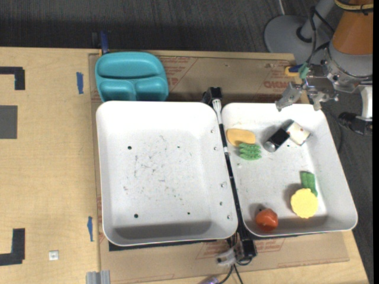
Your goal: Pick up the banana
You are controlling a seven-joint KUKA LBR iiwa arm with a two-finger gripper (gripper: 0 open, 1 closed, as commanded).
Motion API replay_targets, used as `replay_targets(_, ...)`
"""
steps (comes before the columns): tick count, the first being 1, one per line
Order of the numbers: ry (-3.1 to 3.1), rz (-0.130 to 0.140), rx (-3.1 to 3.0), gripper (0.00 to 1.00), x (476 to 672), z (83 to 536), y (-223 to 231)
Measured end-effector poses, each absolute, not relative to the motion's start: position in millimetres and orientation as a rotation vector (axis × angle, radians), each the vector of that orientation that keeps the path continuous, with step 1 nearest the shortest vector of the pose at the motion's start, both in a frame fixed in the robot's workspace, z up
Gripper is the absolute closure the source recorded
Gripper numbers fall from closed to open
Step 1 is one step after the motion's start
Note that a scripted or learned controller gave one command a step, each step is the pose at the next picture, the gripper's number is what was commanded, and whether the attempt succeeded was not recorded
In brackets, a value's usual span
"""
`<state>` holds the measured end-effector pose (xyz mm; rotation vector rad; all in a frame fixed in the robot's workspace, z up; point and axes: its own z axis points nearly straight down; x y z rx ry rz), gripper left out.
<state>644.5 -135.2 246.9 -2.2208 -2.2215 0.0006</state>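
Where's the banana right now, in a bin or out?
In. The banana lies flat in the right bin, near its left wall, beside the green toy. The end effector is above the bin's far rim, apart from it.

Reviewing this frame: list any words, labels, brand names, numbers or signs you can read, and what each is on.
Nothing can be read for certain.
Red print on the cardboard sheet behind the right bin: too blurred to read.
Fainter red print on the same cardboard beside the teal tray: also unreadable.
The toys, the bins and the hand carry no visible text.
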Motion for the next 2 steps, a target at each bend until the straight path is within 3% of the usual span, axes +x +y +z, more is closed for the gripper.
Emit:
replay_targets(1, -2.508, 0.0, -1.89, 0.0, 596.8, 182, -163)
replay_targets(2, -2.517, -0.001, -1.88, 0.0, 532.8, 86, -156)
